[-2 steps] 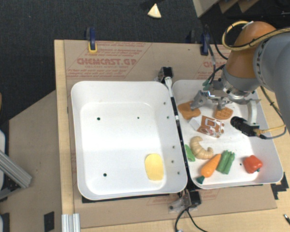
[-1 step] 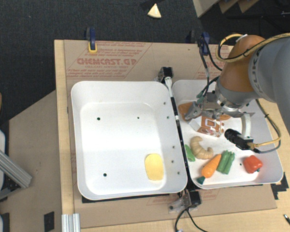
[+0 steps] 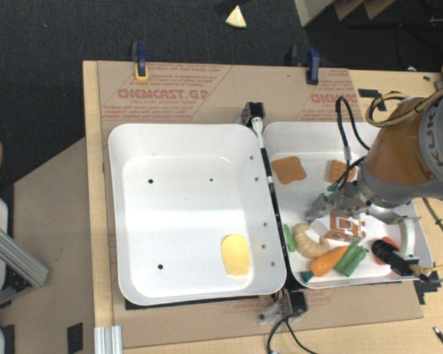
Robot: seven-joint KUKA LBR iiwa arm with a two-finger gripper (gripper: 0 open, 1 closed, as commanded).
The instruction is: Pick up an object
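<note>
My gripper [image 3: 326,206] hangs low over the middle of the right bin [image 3: 310,140], and the grey arm with its orange band [image 3: 396,152] reaches in from the right. Just below the gripper lie a small white and red patterned piece [image 3: 347,226] and a beige curved piece [image 3: 306,240]. An orange carrot [image 3: 328,262] and a green vegetable [image 3: 352,259] rest by the bin's front wall. A brown toast slice [image 3: 289,169] lies at the bin's upper left, and an orange-brown piece [image 3: 337,171] sits beside the wrist. I see nothing held.
The left bin [image 3: 133,198] holds one yellow oval object [image 3: 235,254] near its front right corner. A thin green piece [image 3: 288,237] lies against the right bin's left wall. Blue clamps [image 3: 139,53] pin the cardboard base at the back.
</note>
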